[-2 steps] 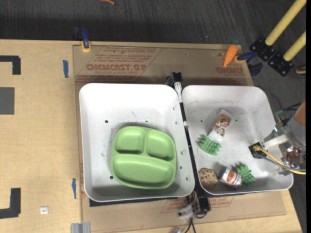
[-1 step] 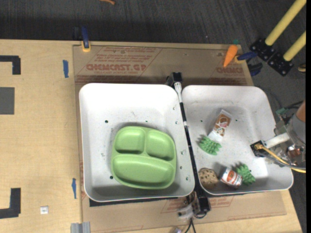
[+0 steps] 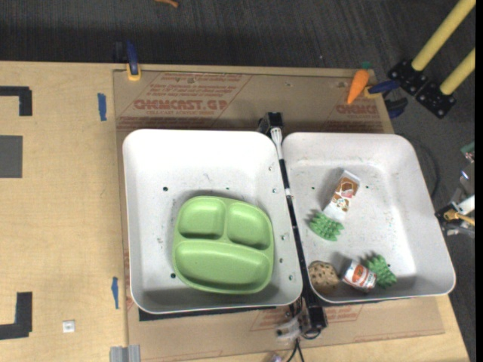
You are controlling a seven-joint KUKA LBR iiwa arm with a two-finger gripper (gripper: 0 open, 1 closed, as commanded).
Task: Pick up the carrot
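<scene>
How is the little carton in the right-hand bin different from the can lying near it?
The carton is boxy, mostly white with a printed face, and lies near the middle of the right bin. The can is rounded, red and white, and lies by the bin's near edge against a green leafy toy; the carton lies apart from its neighbours. Both are small toy groceries lying tilted on the bin floor.

At the right edge of the camera view, about mid-height, a small cluster of parts (image 3: 457, 213) pokes into the picture, dark and pale with a spot of yellow. It is too small and too cut off to tell whether it belongs to the arm. Its pose and the state of the jaws cannot be read here.
</scene>
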